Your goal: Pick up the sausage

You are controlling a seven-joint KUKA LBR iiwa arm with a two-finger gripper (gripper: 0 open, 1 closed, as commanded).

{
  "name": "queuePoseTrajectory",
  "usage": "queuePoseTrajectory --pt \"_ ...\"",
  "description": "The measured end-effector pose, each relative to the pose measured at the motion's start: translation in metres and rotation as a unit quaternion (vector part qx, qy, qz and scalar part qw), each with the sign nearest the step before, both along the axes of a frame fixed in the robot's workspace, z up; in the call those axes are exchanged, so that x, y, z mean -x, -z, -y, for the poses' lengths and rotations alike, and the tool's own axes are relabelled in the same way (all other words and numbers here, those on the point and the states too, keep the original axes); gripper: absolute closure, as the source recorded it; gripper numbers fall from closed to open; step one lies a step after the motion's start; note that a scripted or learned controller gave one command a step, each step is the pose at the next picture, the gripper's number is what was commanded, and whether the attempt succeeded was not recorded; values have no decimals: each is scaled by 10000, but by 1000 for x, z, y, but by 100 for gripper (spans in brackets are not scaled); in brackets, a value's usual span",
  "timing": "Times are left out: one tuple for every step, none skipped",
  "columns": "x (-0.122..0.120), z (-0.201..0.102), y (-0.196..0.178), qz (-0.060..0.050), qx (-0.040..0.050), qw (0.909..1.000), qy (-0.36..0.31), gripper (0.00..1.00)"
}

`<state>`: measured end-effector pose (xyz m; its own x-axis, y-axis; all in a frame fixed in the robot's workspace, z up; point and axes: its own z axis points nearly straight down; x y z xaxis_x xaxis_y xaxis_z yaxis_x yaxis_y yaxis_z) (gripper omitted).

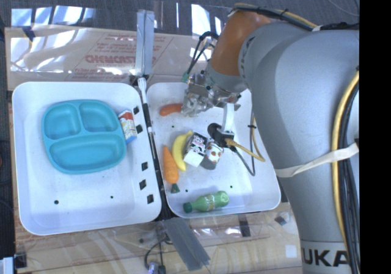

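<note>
White right bin (259, 193): claw (194, 105), closure unclear to you, sits just right of the small, smooth, light sausage (170, 108); grip mid-length.

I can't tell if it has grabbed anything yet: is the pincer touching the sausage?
Cannot tell. In the camera view the pincer sits right at the sausage's right end, and its metal parts blur into that end, so neither contact nor a gap shows plainly.

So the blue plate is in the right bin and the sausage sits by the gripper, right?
Not quite. The camera view shows the blue plate in the left bin, not the right. The sausage does sit by the gripper.
</note>
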<state>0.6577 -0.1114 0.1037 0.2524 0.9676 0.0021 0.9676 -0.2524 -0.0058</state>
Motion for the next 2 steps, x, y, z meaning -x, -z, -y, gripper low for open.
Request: queuePoseTrajectory --pt "0 0 0 -1 0 10000 -1 0" --pt "0 -1 -10 -5 -2 10000 -16 100"
